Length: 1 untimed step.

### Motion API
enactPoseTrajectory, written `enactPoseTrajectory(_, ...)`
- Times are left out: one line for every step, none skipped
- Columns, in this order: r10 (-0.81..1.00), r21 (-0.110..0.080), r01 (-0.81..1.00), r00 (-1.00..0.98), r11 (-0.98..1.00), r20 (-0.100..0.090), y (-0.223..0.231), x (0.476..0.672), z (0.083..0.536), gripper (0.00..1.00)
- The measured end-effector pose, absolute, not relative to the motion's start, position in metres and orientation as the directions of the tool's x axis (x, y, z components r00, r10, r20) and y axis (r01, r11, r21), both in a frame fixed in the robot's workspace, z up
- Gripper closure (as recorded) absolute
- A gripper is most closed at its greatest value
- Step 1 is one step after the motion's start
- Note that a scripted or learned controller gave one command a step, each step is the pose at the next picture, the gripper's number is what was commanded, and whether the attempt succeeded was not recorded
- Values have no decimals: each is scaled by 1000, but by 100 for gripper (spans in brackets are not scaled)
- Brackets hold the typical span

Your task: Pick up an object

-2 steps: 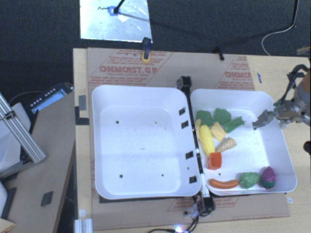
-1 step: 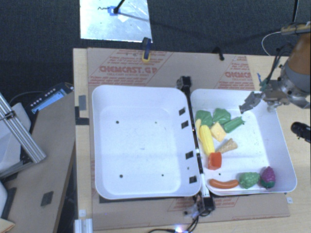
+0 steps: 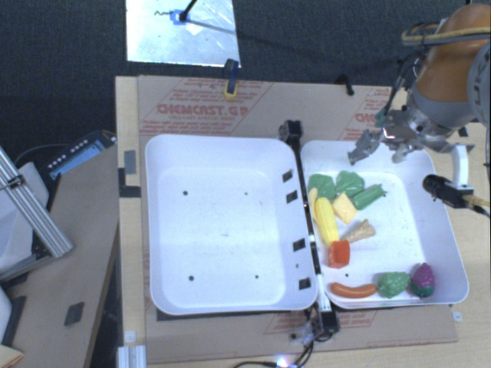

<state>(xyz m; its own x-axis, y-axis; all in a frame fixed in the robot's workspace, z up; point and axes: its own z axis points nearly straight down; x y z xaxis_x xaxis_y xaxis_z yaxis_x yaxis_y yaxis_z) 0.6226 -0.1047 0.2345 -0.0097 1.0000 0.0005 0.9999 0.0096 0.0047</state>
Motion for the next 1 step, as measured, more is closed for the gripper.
enactPoseTrajectory(1000,5,1000,3,-3,-4,-160,591,282,0)
